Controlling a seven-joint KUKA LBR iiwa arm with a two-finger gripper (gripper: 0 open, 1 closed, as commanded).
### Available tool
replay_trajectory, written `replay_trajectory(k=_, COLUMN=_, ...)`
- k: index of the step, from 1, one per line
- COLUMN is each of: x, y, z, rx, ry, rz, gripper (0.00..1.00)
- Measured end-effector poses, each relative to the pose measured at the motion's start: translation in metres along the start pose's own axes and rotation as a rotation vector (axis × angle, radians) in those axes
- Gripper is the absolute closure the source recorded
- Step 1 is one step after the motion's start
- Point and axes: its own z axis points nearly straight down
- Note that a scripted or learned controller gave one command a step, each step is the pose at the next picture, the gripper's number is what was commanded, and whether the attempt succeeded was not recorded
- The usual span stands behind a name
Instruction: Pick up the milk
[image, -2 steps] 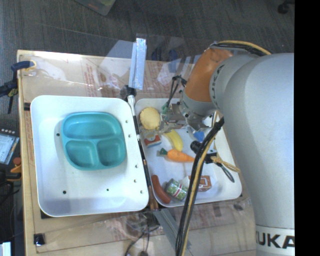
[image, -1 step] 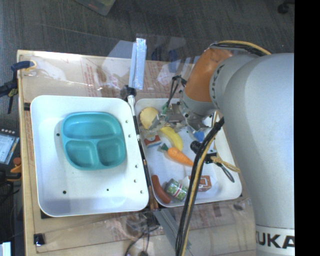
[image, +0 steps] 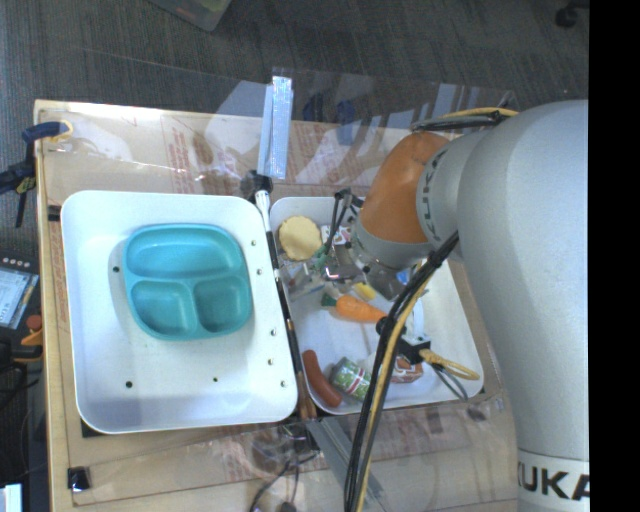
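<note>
Evidently the end effector (image: 325, 262) reaches low into the right bin (image: 470, 340) hunting the milk; its grip is hidden, I cannot tell.

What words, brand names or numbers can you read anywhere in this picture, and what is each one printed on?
"KUKA": dark letters on the grey arm, cut off by the picture's lower edge.
Reddish print on the clear sheet behind the bins: too blurred to read.
Label on the small green can in the right bin: too small to read.
Screen of the device at the left edge: unreadable.
</note>
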Motion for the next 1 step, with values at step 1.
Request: replay_trajectory(k=1, x=-0.0354, y=0.0593, z=-0.0164, rx=-0.002, ry=-0.001, rz=0.163, gripper=0.0)
